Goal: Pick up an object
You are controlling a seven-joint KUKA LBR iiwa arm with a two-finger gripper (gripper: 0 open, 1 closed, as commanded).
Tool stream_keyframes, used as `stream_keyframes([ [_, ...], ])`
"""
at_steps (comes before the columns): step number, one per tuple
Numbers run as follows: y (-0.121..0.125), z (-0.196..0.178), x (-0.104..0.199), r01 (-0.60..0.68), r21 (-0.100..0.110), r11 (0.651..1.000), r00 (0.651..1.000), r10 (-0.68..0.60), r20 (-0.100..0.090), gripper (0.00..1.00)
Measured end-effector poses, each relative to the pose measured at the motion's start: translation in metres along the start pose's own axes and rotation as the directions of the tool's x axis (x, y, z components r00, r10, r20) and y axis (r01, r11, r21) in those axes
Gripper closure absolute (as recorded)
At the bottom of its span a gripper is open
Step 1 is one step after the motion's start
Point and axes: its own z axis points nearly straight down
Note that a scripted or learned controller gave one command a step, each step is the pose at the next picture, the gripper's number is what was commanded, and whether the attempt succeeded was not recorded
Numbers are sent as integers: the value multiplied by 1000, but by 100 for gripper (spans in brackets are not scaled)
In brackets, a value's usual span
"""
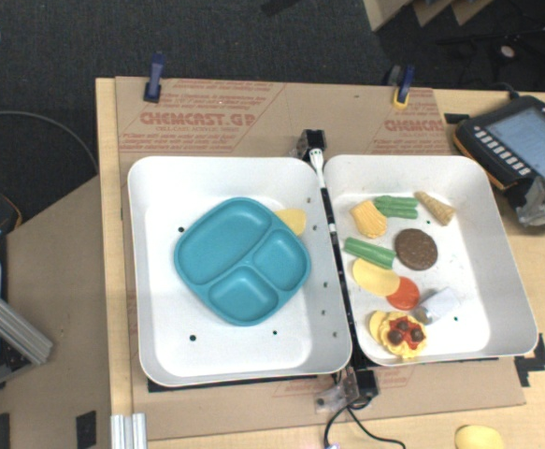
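I cannot tell from here whether the gripper is open or closed, so I report only what lies on the bench. I take the brown round cookie as my landmark; it lies flat near the middle of the right bin. Just above it in the view lies a green bean pod, and up and to its right a tan cone rests on its side, close to the pod's end. Up and to the cookie's left is a yellow ridged piece, touching the pod. Directly left of the cookie lies a second green pod, set at a slant, and below that a pale yellow slice. Just below the cookie sits a red-orange disc, overlapping the yellow slice's edge, with a whitish piece beside it on the right, too washed out for me to name. Further below the cookie, near the bin's lower rim, is a yellow tart with red and dark topping. Well to the cookie's left, across the black seam between the two bins, the left bin bears a blue divided plate, with a small yellow piece showing at the plate's upper right edge. Both bins rest on a cardboard sheet held by two blue clamps along its far edge. Far up and right of the cookie, off the bins, lies a control tablet.
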Motion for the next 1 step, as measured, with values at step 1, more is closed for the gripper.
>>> stream_keyframes([
  [1,1,-35,39,10,-11,1000,1000,-10,1,100],
])
